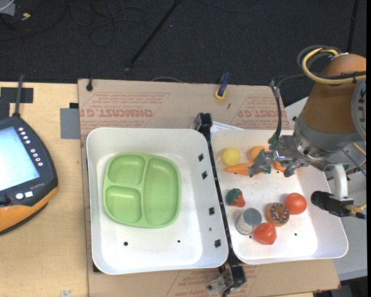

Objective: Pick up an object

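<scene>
The right bin (pixel 337 242) holds several toy foods. A yellow lemon (pixel 230 156), an orange carrot (pixel 237 169) and an orange piece (pixel 256 153) lie at its far left. Closer to the front are a strawberry (pixel 235 197), a grey can (pixel 249 219), a donut (pixel 276 213), a red tomato (pixel 295 203) and a red pepper (pixel 265 234). My gripper (pixel 273 167) hangs over the far part of this bin, just right of the carrot and the orange piece. It is open, and nothing shows between its fingers.
The left bin (pixel 94 166) carries a green divided plate (pixel 142 189). A teach pendant (pixel 12 172) lies on the bench at the far left. A blue and yellow clamp (pixel 222 86) sits on the cardboard behind the bins.
</scene>
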`<act>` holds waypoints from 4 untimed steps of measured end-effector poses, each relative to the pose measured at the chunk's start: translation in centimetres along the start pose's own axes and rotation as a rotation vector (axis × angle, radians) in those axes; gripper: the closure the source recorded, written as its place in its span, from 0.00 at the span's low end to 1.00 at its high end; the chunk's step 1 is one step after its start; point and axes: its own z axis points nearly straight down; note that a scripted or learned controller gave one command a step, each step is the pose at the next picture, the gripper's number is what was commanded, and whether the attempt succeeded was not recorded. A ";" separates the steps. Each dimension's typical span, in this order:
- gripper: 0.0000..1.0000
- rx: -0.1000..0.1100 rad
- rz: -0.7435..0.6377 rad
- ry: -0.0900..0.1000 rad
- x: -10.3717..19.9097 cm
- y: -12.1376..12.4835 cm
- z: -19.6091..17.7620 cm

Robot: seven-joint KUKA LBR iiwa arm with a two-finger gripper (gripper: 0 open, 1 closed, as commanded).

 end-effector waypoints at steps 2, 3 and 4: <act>0.00 0.001 -0.001 0.002 4.1 -8.7 2.9; 1.00 0.003 0.006 0.001 3.8 -8.6 2.1; 1.00 -0.001 -0.008 0.001 14.6 -8.6 1.5</act>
